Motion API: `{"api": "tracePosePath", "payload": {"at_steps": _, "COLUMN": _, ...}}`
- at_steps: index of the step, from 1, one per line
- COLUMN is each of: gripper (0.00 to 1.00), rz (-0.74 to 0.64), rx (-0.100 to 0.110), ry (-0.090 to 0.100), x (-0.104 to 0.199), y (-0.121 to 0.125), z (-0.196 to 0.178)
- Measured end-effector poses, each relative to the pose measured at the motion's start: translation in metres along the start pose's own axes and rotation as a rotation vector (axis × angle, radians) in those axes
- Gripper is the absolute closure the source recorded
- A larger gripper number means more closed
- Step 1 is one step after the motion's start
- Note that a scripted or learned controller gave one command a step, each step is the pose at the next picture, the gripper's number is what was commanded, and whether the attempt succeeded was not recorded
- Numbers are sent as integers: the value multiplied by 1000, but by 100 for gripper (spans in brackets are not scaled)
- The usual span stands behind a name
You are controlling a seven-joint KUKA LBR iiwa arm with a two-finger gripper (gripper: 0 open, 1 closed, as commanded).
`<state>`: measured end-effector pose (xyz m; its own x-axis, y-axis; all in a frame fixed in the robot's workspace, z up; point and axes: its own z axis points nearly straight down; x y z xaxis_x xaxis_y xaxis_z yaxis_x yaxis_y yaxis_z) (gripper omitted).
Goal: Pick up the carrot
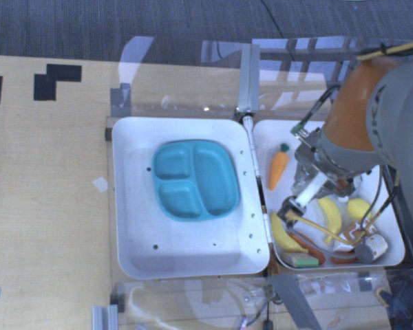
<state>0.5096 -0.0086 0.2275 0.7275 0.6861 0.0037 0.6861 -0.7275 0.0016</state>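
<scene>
Clutter is crowding the near end of the right bin (397, 253): a green marker (304, 260), a red chili (310, 245), yellow bananas (328, 216), a lemon (358, 208) and a grey-and-white piece (369, 247) at the 5 o'clock corner. Just above them the gripper (290, 214) is hanging over the fruit, its fingers too small and dark to judge as apart or together. Farther back, at the gripper's 11 o'clock, the carrot (278, 168) is lying free, orange with a green top pointing away, beside the wall shared with the left bin (124, 205), which is holding a blue divided plate (194, 179).

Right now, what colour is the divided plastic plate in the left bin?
Turquoise blue, the divided plastic plate shows clearly in the camera view.
</scene>
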Motion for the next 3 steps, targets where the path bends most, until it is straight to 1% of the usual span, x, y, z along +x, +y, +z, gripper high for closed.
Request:
{"api": "tracePosePath", "payload": {"at_steps": 1, "gripper": 100, "rz": -9, "rx": -1, "ry": 0, "x": 1, "y": 0, "z": -10}}
{"api": "tracePosePath", "payload": {"at_steps": 2, "gripper": 100, "rz": 142, "rx": 1, "ry": -4, "x": 52, "y": 66, "z": 33}}
{"api": "tracePosePath", "payload": {"at_steps": 3, "gripper": 100, "rz": 131, "rx": -1, "ry": -3, "x": 54, "y": 65, "z": 22}}
